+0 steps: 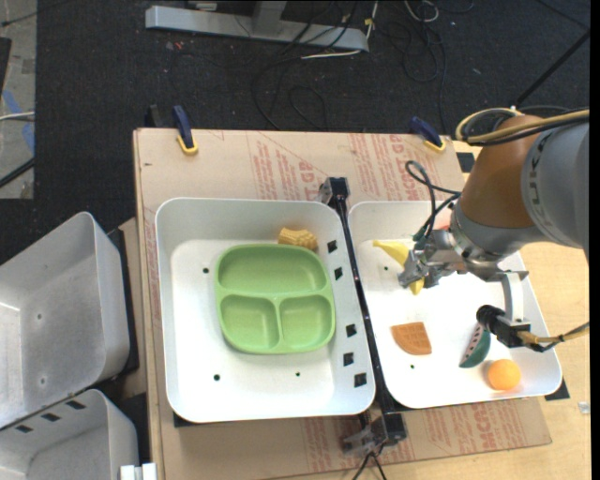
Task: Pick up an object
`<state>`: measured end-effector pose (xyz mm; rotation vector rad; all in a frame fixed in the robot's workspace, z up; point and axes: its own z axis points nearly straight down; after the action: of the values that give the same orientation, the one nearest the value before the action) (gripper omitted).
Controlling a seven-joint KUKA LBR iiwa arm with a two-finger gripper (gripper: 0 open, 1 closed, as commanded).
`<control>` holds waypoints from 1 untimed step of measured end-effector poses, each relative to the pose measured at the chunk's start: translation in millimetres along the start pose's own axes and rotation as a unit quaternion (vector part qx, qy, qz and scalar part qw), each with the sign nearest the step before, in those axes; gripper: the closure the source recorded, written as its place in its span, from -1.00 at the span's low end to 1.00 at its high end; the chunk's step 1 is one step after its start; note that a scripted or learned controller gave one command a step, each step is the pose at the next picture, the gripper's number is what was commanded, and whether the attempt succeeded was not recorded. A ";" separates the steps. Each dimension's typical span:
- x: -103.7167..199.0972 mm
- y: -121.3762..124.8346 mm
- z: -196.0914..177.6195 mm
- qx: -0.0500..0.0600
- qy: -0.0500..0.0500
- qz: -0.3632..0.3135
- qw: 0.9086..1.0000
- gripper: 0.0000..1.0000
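One gripper (415, 274) hangs low inside the right bin (450, 400), at the end of a grey arm (553, 187) with a broad orange band. From where I stand I cannot tell whether it is open or closed, and nothing shows as held in it. A yellow wedge (392, 249) lies just beside the gripper, toward the divider between the bins. Whether the two touch I cannot make out.

Below the gripper, nearer the front rim, an orange-brown slice (411, 338) lies flat on the white floor. Further from the gripper toward the bin's front right corner sit a watermelon slice (474, 349) and an orange ball (503, 375) close together.

Well apart from the gripper, across the divider with its row of black clips (349, 281), the left bin (169, 309) holds a green divided plate (276, 298). A small waffle piece (297, 238) rests just beyond the plate's far edge.

Both bins rest on a brown board (244, 159). Two clamps (186, 131) grip its far edge.

Further out still, grey plastic tubs (56, 300) stand past the left bin, and cables (309, 84) trail over the dark floor behind the bench, near a pale metal bar (253, 21).
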<state>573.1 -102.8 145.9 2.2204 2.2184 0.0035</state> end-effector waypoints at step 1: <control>-1.5 -4.1 -43.3 0.000 0.000 -0.001 1.000 1.00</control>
<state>568.8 -104.3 189.2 2.2188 2.2200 0.0028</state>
